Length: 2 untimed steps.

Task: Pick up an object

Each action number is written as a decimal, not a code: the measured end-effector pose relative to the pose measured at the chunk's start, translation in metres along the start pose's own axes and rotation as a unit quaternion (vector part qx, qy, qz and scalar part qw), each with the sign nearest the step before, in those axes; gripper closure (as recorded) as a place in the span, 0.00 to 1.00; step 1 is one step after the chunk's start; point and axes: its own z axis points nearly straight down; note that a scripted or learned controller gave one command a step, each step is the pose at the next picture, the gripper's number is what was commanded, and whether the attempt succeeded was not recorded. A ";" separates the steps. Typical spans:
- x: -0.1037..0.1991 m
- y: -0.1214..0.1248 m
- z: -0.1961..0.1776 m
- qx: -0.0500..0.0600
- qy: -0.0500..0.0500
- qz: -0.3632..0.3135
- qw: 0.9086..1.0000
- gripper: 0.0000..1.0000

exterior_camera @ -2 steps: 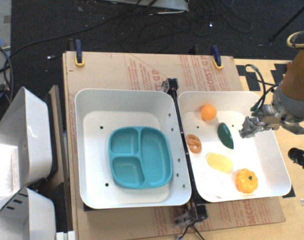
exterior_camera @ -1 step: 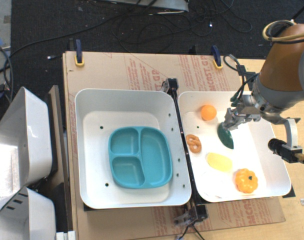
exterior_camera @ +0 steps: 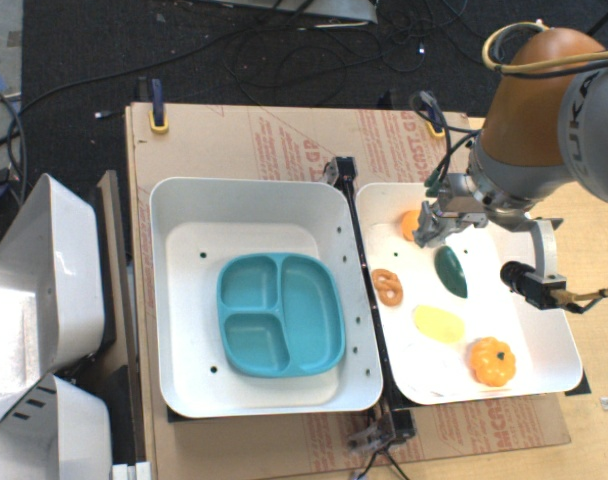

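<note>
**Gripper low over right bin; grasp not confirmed**

The gripper (exterior_camera: 442, 220) stands in the upper part of the right bin (exterior_camera: 564, 343), at its left half, under the grey wrist and orange band of the arm (exterior_camera: 544, 98); whether it is open or closed cannot be told from this angle, and nothing is seen held in it.

Governing relation: 2 objects lie closest to the tool. A small orange object (exterior_camera: 411, 224) sits just to its left, partly masked by the gripper body, so contact cannot be judged; a dark green leaf-shaped piece (exterior_camera: 451, 271) lies just below and slightly right of it, long axis running from upper left to lower right. Judgement: either is a candidate; the green piece would call for the jaws to close across its narrow width, and the orange object calls for a short shift toward the bin divider.

Containers:
- Right bin: besides those 2, a pretzel (exterior_camera: 388, 287) near the left wall; a pale yellow oval piece (exterior_camera: 439, 323) at centre; a small orange pumpkin (exterior_camera: 492, 361) toward the lower right; these 3 lie well apart from the gripper.
- Left bin (exterior_camera: 174, 268): 1 teal divided plate (exterior_camera: 281, 314) with 3 compartments, nothing seen in any of them.

Task status, as judged: pick not yet made.
</note>
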 end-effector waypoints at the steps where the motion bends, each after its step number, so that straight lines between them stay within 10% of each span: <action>1: 0.050 0.029 0.000 0.000 0.000 0.000 1.000 1.00; 2: 0.098 0.053 0.016 0.001 0.000 0.000 1.000 1.00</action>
